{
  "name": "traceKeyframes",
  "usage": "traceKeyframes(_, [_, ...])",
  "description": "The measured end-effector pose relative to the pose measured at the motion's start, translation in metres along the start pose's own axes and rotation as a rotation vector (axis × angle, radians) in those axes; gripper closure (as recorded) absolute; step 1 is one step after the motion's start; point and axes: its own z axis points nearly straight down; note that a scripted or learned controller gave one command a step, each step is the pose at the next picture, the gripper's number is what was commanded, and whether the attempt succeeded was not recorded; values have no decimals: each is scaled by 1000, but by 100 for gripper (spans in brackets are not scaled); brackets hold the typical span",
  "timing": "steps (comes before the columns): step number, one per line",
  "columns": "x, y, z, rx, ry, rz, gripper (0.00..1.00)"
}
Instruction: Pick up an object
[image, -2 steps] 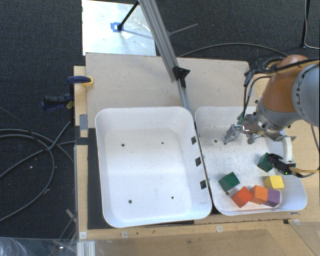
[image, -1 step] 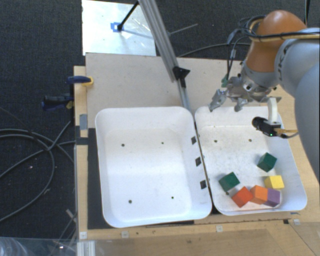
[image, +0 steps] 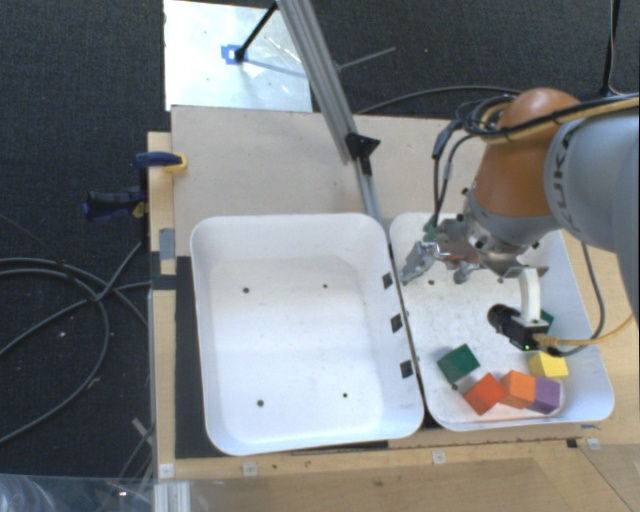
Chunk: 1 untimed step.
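Five blocks (image: 505, 383) — green, orange, orange, purple, yellow — cluster in the right bin's (image: 590, 400) near corner. Farther back, the gripper (image: 440, 255) hangs above the bin floor, fingers spread apart and gripping nothing, beside the left bin (image: 215, 300).

Bright, even overhead light; soft shadows, slight blur.

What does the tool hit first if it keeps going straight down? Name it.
Probably the bare speckled floor of the right-hand white bin. The tool hangs over its upper left part, well apart from the small green block. The slanted view leaves depth uncertain.
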Motion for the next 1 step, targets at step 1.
traceKeyframes(1, [16,-18,0,-4,-1,1,0])
